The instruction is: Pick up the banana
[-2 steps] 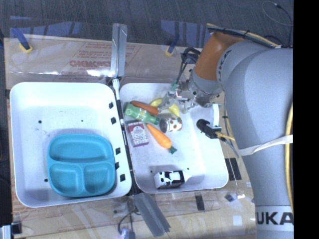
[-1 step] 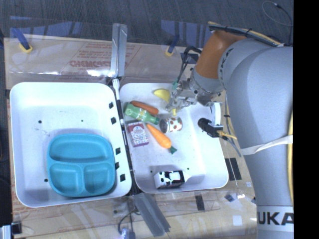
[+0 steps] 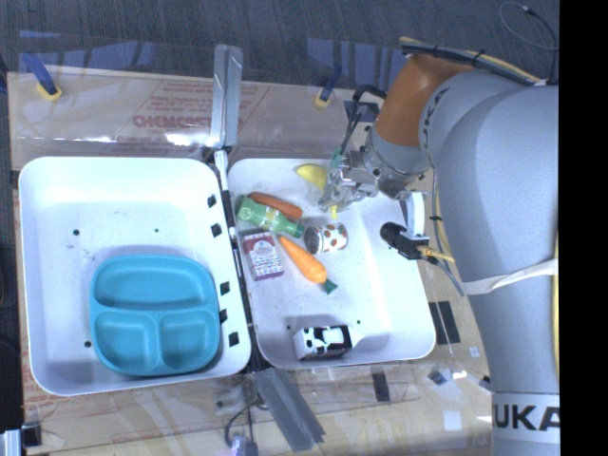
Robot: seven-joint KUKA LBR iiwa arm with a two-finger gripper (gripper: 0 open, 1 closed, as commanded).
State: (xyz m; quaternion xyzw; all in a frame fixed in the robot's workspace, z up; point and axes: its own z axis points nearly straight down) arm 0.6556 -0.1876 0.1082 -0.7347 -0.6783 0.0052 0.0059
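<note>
From my seat, the thing that matters is how the banana (image 3: 310, 172) lies relative to the gripper (image 3: 334, 194). The banana shows as a small yellow crescent at the far edge of the right bin (image 3: 404, 335), close to the back wall, and the claw sits just beside it, on the near-right side of it. So the fruit lies up and to the left of the fingertips in my view, very near but, as far as I can judge, not between them. Its long axis seems to run roughly left to right along the bin wall, though part of it is hidden behind the wrist hardware, so I would not swear to that.

The arm (image 3: 475, 160) reaches in from the right, its orange band above the wrist, with the tool pointing down into the bin's back corner. Whether the claw is spread or closed I cannot tell; the metal parts blur together at this angle.

My judgement: the next move needs a small shift toward the back wall before any closing.
</note>
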